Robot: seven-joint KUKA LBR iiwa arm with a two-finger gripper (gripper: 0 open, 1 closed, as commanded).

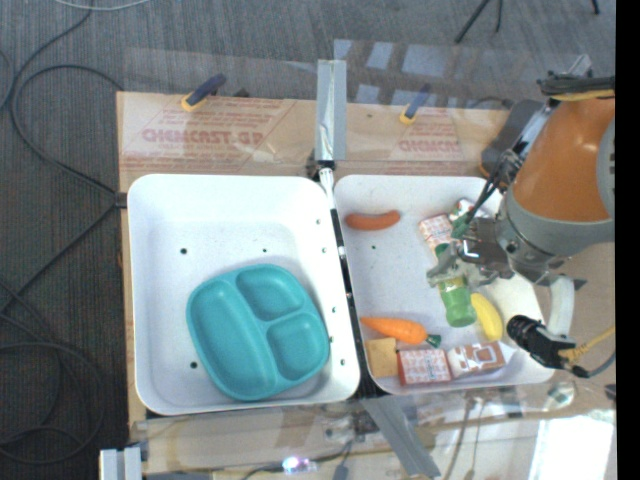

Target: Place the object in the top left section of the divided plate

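Divided plate, teal and bare in all three sections, lies in the left bin; its top left section awaits an object. No object is yet singled out: every candidate lies in the right bin, so the task appears to be at its start, with the pick, the carry across and the release all left to do. Gripper hangs low over the right bin just above a green bottle; nothing is seen pinched in it, and its spread cannot be told at this angle. Beside the bottle lies a banana; a carrot, a tan block and a printed box line the near wall, a sausage lies toward the far wall, and a small carton sits near the gripper. Crowding around the bottle and the raised rims between the bins are the likely hindrances.
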